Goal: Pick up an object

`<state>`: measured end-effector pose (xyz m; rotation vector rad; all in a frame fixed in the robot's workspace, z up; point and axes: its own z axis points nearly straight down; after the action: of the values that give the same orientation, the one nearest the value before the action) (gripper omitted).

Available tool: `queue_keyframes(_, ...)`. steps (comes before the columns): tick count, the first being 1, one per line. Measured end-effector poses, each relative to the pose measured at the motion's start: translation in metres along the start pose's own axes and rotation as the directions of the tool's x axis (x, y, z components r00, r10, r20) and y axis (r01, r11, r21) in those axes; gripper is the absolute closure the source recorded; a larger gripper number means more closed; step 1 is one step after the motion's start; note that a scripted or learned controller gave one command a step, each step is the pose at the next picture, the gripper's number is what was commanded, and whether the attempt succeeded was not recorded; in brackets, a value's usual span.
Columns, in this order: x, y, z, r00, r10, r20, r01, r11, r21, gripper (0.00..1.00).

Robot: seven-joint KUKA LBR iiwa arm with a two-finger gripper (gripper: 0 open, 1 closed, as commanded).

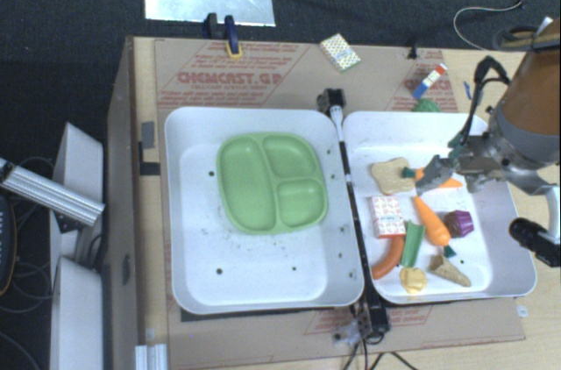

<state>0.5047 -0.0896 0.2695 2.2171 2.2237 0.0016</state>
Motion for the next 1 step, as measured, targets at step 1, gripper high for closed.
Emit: queue_keyframes(1, -0.0132, 0.0283, 0.1576, 1.000, 0.002, -0.001, -0.002, 1.000, 0.004, 0.00)
